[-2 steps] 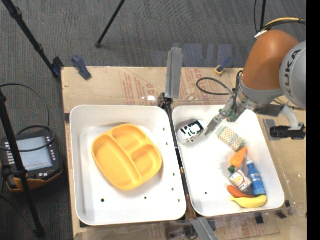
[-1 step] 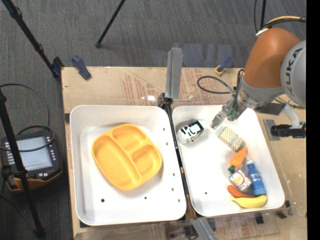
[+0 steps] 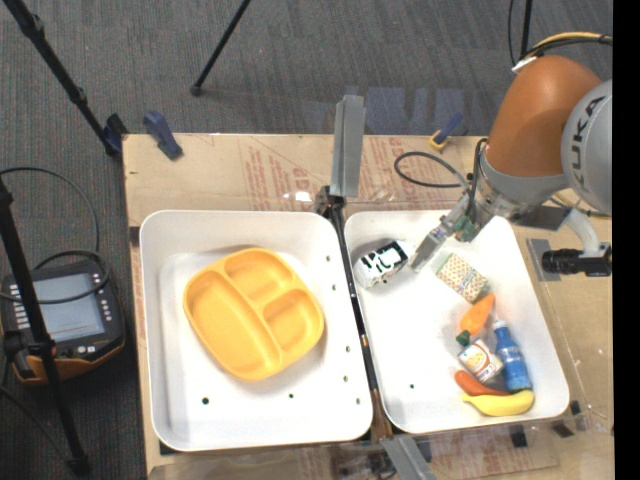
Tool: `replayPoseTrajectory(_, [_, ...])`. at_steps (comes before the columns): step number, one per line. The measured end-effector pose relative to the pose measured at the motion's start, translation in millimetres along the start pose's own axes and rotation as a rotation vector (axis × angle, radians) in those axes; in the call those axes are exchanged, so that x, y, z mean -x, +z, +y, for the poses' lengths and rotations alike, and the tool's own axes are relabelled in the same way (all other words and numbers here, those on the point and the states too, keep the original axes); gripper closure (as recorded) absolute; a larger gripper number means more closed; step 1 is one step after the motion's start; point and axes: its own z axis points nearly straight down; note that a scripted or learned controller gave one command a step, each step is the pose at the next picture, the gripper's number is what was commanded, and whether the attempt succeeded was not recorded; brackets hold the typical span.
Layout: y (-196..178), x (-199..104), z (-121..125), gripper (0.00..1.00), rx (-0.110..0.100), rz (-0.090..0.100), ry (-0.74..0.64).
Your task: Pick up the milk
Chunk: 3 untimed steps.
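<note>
The milk [image 3: 382,262], a small white carton with black markings, lies tipped at the upper left of the right bin [image 3: 420,368], close to the divider. The gripper [image 3: 430,251] hangs just beside its right end (whether touching is unclear), and the state of its jaws cannot be told. A yellow tray [image 3: 255,311] sits in the left bin [image 3: 165,368].

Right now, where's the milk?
The milk lies in the right bin, near its upper-left corner beside the divider between the bins. The gripper is just to its right, with a patterned packet beyond that.
</note>
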Motion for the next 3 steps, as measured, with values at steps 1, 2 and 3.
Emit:
replayPoseTrajectory(1, [102,-10,13,0.0,0.002,-0.006,-0.172])
replayPoseTrajectory(2, [93,-5,11,1.0,-0.003,-0.013,-0.167])
replayPoseTrajectory(3, [1,-136,-24,1.0,0.002,-0.003,-0.361])
